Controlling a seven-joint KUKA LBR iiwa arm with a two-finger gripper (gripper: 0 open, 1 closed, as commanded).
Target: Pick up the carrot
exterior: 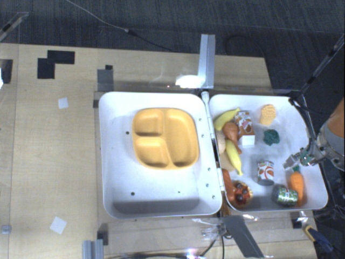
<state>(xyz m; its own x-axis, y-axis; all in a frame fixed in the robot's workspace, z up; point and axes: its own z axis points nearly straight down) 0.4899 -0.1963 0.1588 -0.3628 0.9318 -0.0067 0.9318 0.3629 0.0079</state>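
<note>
The gripper point(303, 159) hangs over the right edge of the right bin point(318, 198), just above the carrot point(296, 184); whether its tips are apart or together cannot be told, and no object shows between them. The grey arm point(334, 136) with its orange band enters from the right.

On the bench point(48, 161) two white bins sit side by side. The left bin point(116, 188) carries one yellow divided tray point(164, 137), set in its middle with three compartments.

The right bin is crowded. The one carrot lies upright near its front right corner, just beside a green can point(286, 196) on its left. A second can, white and red point(265, 172), stands near the middle. Two bananas point(234, 156) lie along the left edge, with a brown pear-like piece point(230, 130) between them. A small red-and-white carton point(245, 124) sits beside these. A dark fruit cluster point(241, 192) occupies the front left corner. Toward the back edge rest one yellow ridged item point(268, 114) and one green lump point(271, 137).
</note>
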